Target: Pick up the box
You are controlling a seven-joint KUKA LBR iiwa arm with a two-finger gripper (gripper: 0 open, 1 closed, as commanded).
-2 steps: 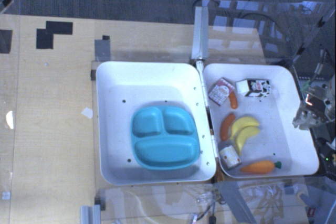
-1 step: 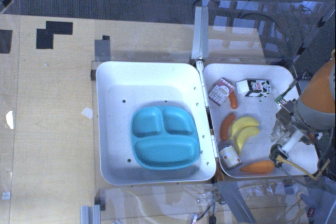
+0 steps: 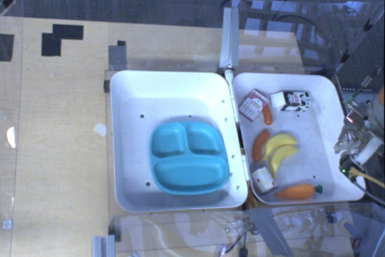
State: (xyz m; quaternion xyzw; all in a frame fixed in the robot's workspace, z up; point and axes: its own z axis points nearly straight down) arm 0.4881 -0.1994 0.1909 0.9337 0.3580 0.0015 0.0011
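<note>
I can't tell my gripper's (image 3: 361, 150) state at the right bin's rim. The small pink-and-white cardboard box (image 3: 253, 105) lies well left, touching an orange sausage (image 3: 267, 117); I'd risk snagging that.

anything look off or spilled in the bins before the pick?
Nothing spilled or damaged. The right bin holds a loose jumble: pink box lying at an angle, black-and-white carton, bananas, carrot, small can tipped against the left wall. The blue tray sits flat in the left bin.
</note>
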